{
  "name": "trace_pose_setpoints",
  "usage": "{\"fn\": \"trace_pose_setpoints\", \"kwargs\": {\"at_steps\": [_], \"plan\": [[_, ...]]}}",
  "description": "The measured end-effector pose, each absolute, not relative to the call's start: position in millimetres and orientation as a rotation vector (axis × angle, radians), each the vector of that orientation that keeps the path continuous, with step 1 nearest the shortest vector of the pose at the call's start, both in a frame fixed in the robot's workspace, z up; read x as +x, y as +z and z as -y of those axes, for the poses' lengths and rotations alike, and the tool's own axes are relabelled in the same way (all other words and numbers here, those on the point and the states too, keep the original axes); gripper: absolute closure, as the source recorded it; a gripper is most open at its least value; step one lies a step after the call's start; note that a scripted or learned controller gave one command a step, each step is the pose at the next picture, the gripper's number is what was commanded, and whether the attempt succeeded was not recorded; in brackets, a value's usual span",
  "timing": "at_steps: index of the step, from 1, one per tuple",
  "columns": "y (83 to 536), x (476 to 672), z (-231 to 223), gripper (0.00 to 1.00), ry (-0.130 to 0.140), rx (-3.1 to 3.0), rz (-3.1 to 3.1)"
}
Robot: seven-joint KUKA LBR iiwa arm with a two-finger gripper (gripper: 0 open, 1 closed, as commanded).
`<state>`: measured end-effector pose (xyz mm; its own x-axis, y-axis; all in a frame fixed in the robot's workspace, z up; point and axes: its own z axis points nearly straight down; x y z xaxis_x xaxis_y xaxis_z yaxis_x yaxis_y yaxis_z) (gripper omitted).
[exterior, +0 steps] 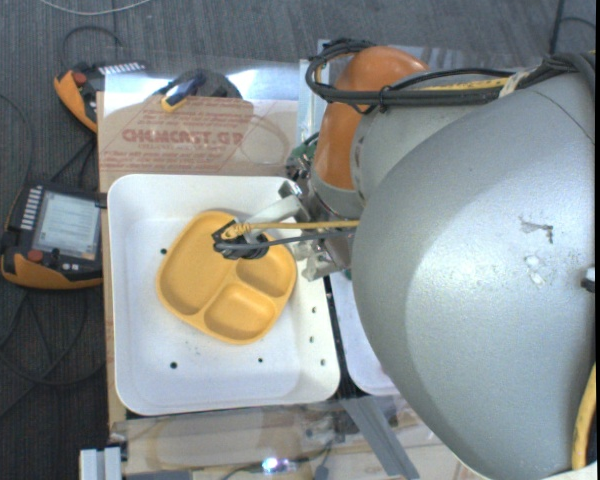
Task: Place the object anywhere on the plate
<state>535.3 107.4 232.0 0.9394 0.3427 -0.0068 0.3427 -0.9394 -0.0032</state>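
A yellow plate point(225, 288) with three compartments lies in the left white bin point(150, 368), a little left of its centre. My gripper point(305, 243) hangs over the plate's right rim, close to the wall between the two bins. The large grey arm with its orange band point(370, 78) comes in from the right and covers the gripper's far side. I can make out nothing held in the gripper from this angle, and no loose object lies on the plate's visible compartments.
A brown cardboard sheet point(180, 140) lies behind the left bin. A teach pendant point(55, 233) rests on the floor at the left. Of the right bin point(358, 353), just a narrow strip is visible beside the arm.
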Motion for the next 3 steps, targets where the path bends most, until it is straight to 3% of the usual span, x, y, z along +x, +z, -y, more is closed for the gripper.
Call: {"fn": "trace_pose_setpoints", "kwargs": {"at_steps": [1, 2, 3], "plan": [[205, 481.9, -123, 1.00, 0.013, -3.124, 0.329], [188, 516.4, -40, 1.00, 0.009, -3.129, 0.343], [307, 538.7, -22, 1.00, 0.005, -3.116, 0.434]]}}
